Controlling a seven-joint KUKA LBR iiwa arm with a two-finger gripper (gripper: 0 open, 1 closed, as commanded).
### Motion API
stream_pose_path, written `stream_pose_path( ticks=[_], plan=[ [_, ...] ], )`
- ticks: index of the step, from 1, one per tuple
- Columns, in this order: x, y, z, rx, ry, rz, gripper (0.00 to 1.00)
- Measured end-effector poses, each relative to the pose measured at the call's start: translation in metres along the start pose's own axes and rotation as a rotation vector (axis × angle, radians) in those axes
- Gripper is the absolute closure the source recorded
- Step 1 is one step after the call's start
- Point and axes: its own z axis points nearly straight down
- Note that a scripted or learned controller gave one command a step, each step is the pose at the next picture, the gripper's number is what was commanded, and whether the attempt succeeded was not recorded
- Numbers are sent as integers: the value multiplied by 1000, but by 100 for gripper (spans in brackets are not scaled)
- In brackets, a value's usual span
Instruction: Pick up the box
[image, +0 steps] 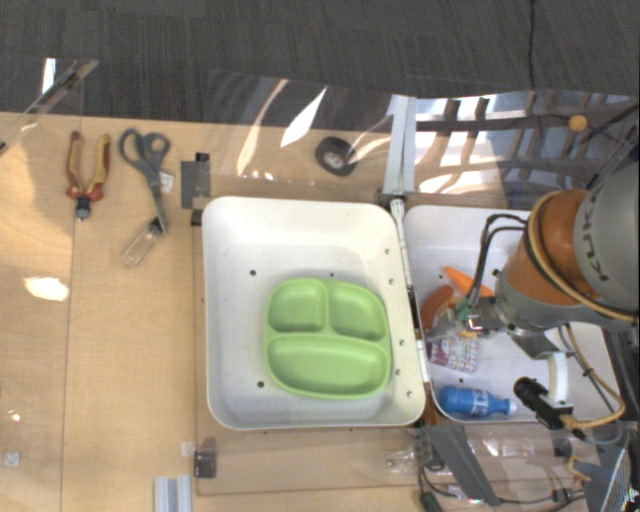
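Crowding the box (455, 350) against blue bottle (478, 404) and orange item (440, 300); risking a wrong grab; gripper (470, 322) opening: cannot tell.

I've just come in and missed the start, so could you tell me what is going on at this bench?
A grey and orange robot arm is reaching from the right into the right-hand bin, over a small clutter: a patterned box, a blue bottle and an orange item. Its gripper sits low, just above the box, but I cannot tell whether it has hold of anything. The left bin holds a green divided plate. Scissors and pliers lie on the bench to the left.
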Motion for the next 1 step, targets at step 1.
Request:
stream_pose_path(
  ticks=[1],
  plan=[
    [5,13,3,18,4,47,0]
  ],
)
